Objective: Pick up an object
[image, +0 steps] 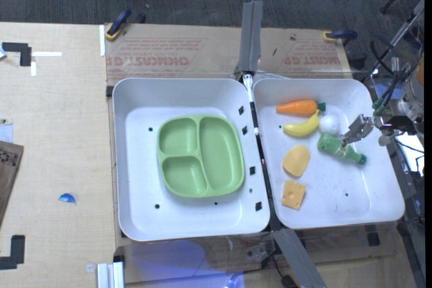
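Green and lying on its side, a small toy bottle sits in the right bin, and the claw is right at its upper end, reaching in from the right. The tips look to be touching or just above the bottle, but nothing is plainly between them — whether they are spread or closed I cannot tell at this size. So the pick looks barely begun: the approach seems made, while the grip and the lift are both left to do.

Close company makes this awkward. A white ball sits just beside the bottle's top, with a banana next to it and a carrot beyond. A pale round slice and a wedge of cheese lie nearer the front, apart from the claw. The ball is the likeliest thing to get nudged.

The left bin holds a green divided plate — well away. A blue scrap lies on the desk.
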`<control>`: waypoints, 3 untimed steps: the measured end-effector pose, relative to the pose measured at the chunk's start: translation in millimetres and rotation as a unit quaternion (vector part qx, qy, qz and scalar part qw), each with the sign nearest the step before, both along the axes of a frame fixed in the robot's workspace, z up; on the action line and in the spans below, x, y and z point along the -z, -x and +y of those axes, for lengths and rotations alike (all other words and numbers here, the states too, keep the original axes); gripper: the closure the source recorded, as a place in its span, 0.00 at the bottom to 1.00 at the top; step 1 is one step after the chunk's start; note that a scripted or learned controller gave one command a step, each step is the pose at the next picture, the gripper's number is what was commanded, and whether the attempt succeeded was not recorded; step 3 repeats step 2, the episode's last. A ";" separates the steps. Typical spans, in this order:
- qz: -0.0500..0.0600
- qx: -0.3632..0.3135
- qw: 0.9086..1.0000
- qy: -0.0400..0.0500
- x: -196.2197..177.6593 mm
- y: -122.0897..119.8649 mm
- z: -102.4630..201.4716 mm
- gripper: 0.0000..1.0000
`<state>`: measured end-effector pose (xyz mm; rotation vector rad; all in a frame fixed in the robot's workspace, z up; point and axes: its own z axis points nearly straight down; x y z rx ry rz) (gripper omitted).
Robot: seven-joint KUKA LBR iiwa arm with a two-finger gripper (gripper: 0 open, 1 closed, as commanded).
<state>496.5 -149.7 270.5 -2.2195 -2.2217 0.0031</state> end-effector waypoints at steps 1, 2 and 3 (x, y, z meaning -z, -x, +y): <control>0.001 0.013 1.000 0.000 155.7 -44.8 31.1 0.00; 0.000 0.036 0.999 0.000 179.9 -81.7 32.6 0.00; 0.000 0.036 0.999 0.000 179.9 -81.7 32.6 0.00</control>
